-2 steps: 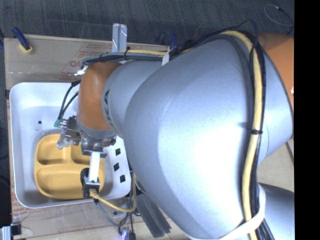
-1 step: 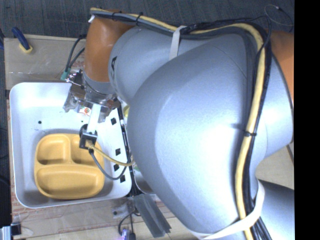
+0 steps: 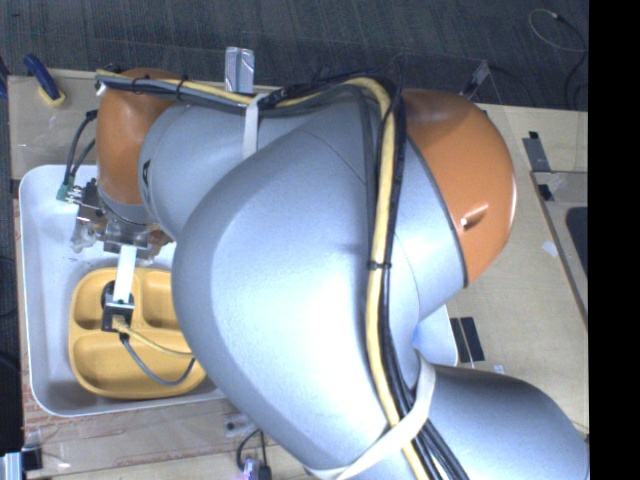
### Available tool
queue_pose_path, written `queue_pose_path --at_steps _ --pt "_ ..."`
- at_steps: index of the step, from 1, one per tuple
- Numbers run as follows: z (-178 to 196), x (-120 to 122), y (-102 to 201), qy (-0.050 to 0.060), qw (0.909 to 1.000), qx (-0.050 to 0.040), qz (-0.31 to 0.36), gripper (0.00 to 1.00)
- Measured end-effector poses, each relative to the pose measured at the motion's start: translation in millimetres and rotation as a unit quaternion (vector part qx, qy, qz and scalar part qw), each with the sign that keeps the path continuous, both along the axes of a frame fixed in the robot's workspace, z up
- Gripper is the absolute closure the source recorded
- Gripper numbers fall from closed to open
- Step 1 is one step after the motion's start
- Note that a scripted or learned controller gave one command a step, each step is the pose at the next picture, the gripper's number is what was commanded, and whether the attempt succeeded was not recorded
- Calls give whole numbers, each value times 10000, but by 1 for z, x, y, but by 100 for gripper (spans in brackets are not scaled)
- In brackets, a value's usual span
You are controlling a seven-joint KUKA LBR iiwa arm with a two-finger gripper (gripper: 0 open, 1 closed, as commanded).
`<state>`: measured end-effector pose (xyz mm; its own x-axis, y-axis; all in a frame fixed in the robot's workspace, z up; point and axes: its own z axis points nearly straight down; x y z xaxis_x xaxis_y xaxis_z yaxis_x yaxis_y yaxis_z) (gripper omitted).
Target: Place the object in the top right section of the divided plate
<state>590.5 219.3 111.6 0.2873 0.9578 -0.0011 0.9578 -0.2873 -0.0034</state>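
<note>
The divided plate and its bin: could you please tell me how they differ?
The divided plate is yellow; the bin is white. The plate is split into sections by ridges; the bin's visible floor is undivided. The plate is smaller, lying inside the bin. Both are shallow and partly hidden by the arm.

Soft, even overhead light; pale sheen on the grey arm (image 3: 300,268), dim far floor (image 3: 300,18), slightly soft focus throughout.

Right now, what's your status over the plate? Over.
End effector above the upper edge of the yellow plate, in the left bin. Load hidden, cannot tell. The arm covers the plate's right part.
</note>
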Motion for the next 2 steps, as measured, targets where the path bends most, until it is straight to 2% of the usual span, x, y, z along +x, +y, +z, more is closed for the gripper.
queue_pose_path --at_steps 1,2 --pt "9 -1 2 23 10000 -4 48 100" --pt "9 -1 2 25 10000 -5 53 0"
